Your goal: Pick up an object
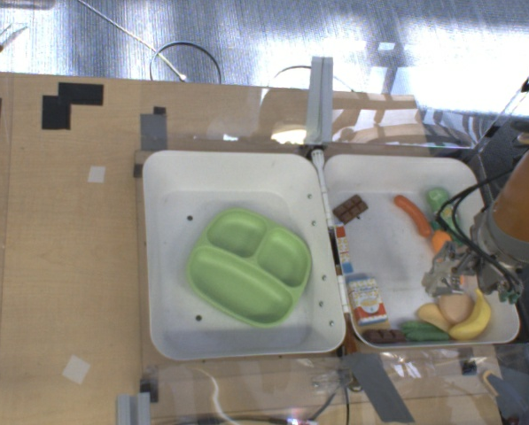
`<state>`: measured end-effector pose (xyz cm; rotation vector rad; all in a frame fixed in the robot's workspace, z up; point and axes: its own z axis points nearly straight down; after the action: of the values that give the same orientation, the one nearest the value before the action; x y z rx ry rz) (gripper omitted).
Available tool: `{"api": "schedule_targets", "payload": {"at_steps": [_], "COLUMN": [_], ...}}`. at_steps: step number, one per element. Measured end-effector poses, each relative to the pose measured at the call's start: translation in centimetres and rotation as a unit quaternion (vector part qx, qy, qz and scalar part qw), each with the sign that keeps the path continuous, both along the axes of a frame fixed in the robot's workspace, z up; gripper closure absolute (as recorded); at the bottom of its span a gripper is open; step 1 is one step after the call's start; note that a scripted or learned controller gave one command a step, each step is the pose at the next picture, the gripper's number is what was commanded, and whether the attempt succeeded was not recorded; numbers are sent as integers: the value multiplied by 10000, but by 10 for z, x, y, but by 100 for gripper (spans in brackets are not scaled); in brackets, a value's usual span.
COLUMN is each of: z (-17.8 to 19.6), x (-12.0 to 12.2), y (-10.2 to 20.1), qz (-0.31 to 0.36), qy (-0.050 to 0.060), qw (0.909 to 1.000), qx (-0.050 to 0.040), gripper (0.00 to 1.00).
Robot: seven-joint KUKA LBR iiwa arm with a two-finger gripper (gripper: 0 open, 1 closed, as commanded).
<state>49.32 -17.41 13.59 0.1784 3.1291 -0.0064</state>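
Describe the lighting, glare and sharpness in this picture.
Camera view: bright sunlit patches wash out the floor beyond the bench; glare sits near the post between the bins; the green plate is evenly lit and sharp; the gripper looks slightly soft.

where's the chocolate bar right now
The chocolate bar lies in the right bin, near its upper-left corner beside the divider, left of the carrot.

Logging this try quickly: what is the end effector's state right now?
End effector: low in the right bin, over the toy food; open or closed cannot be told.
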Motion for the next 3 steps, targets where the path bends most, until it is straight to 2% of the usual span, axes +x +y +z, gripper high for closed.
{"api": "schedule_targets", "payload": {"at_steps": [1, 2, 3], "z": [0, -21, 43], "x": [-4, 53, 10], "y": [58, 94, 21], "qz": [210, -504, 1153], "qy": [4, -2, -16], "qw": [9998, 9987, 9933], "qx": [28, 34, -7], "gripper": [100, 100, 100]}}
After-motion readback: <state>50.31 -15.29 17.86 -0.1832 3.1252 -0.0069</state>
